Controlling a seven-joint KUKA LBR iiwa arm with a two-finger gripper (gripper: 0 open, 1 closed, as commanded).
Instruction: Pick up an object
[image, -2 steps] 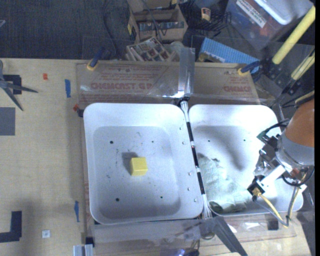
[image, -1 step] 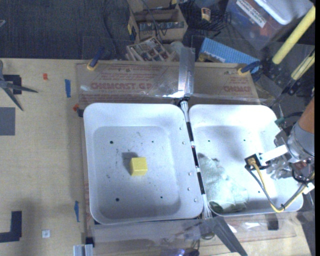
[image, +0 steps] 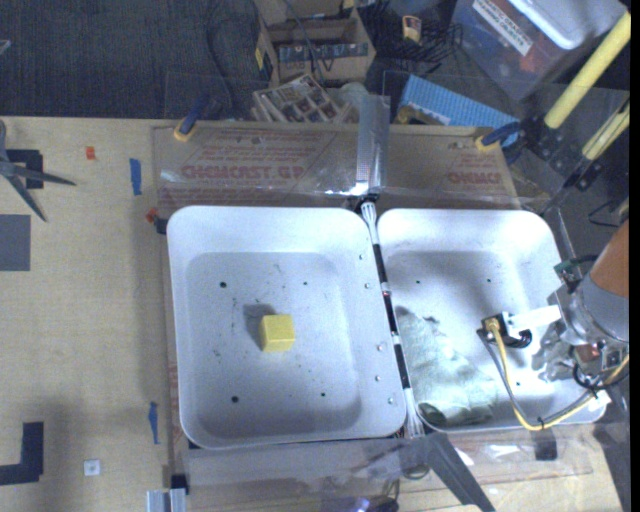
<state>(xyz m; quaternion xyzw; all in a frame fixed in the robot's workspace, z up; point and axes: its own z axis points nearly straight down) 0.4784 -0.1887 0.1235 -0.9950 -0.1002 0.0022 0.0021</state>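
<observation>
Block: a yellow block (image: 278, 332) lies alone near the middle of the left bin (image: 200, 240), well apart from the arm.
Gripper: the gripper (image: 562, 352) hangs low by the right edge of the right bin (image: 450, 235); released or clenched, cannot tell.
Risk: the crumpled pale cloth (image: 440, 365) at that bin's near edge would likely bunch or slip from a pinch; a reach to the block must clear the shared rim.
Surface: pale wooden bench (image: 80, 300), scuffed white bins.
Room: cables and boxes crowd the bench's far edge.

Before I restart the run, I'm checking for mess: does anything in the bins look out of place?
One thing: a pale crumpled cloth lies bunched in the near-left corner of the right bin, against its wall. The yellow block sits flat in the left bin. No spill.
</observation>
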